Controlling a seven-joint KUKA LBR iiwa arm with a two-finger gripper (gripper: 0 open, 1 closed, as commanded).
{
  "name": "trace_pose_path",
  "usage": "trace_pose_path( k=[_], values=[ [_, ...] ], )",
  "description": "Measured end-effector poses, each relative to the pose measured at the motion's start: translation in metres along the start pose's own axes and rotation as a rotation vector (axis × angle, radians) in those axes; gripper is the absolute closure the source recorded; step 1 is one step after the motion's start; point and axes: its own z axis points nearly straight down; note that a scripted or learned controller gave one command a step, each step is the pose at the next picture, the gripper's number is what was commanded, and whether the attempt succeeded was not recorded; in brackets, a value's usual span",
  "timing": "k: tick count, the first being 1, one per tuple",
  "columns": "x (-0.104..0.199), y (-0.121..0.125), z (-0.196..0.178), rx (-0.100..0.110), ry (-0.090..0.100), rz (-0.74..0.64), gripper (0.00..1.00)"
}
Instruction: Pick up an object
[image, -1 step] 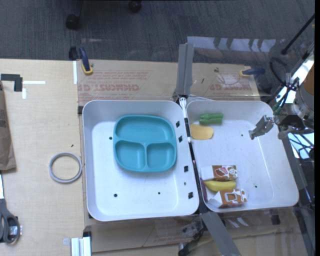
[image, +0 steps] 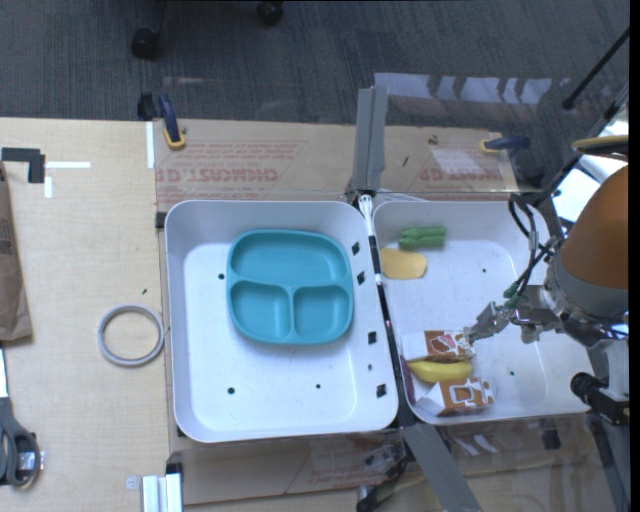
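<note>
The right bin (image: 500, 262) holds several small items. A green toy (image: 422, 238) lies at its far left, with a pale yellow piece (image: 404, 264) just in front of it. A yellow banana (image: 440, 370) lies near the front left, between an orange-and-white snack packet (image: 447, 345) and a second packet (image: 462, 397). My gripper (image: 488, 322) reaches in from the right and hangs low over the bin, its tip just right of the upper packet. Nothing shows in its grasp.
The left bin (image: 200, 330) holds a teal divided plate (image: 291, 287). A grey tape ring (image: 131, 334) and scissors (image: 18, 455) lie on the bench to the left. The divider wall (image: 375, 300) runs between the bins. Cables hang at the far right.
</note>
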Motion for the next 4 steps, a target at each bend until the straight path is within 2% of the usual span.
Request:
trace_pose_path(
  k=[1,2,3,4],
  values=[
    [0.028,0.003,0.061,-0.018,-0.005,-0.274,0.00],
    [0.022,0.019,0.066,-0.019,0.004,-0.322,0.00],
    [0.017,0.009,0.052,-0.010,-0.002,-0.361,0.00],
    [0.014,0.029,0.066,-0.017,0.003,-0.369,0.00]
  ],
)
